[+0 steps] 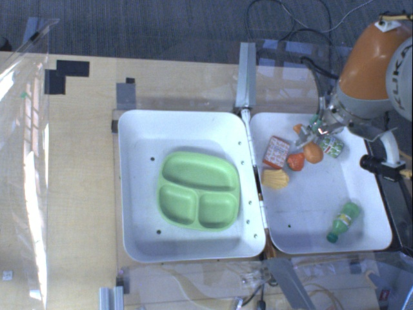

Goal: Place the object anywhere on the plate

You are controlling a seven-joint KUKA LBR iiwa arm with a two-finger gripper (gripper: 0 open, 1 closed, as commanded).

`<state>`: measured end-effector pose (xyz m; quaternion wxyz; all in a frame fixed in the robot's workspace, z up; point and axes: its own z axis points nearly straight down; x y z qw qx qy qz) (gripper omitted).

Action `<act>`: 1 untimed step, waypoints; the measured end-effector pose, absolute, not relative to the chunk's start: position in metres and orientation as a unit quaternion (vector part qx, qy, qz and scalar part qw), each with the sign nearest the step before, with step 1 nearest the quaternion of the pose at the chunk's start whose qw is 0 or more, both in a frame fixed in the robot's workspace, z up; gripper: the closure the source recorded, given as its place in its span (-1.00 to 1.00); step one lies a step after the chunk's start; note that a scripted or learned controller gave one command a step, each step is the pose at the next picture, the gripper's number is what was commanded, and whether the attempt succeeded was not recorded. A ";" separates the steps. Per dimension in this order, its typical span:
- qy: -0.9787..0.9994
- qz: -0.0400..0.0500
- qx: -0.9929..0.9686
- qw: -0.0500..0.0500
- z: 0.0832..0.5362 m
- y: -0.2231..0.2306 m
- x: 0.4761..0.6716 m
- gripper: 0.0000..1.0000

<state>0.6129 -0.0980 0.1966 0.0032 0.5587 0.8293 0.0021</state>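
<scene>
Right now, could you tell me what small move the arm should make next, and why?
Probably lower the end effector slightly onto the small orange round object just below it. The green three-compartment plastic plate in the left white bin bears nothing yet, and no item shows between the fingers.

Two shallow white bins sit side by side on a pale wooden bench (77, 192), the left bin (135, 237) beside the right bin (368, 237). Black tape patches (64, 73) mark the bench's far left corner. Black cables (290, 15) loop over the dark carpet (161, 11) beyond.
</scene>
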 end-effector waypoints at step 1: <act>0.816 0.002 0.579 0.002 0.185 -0.026 0.560 1.00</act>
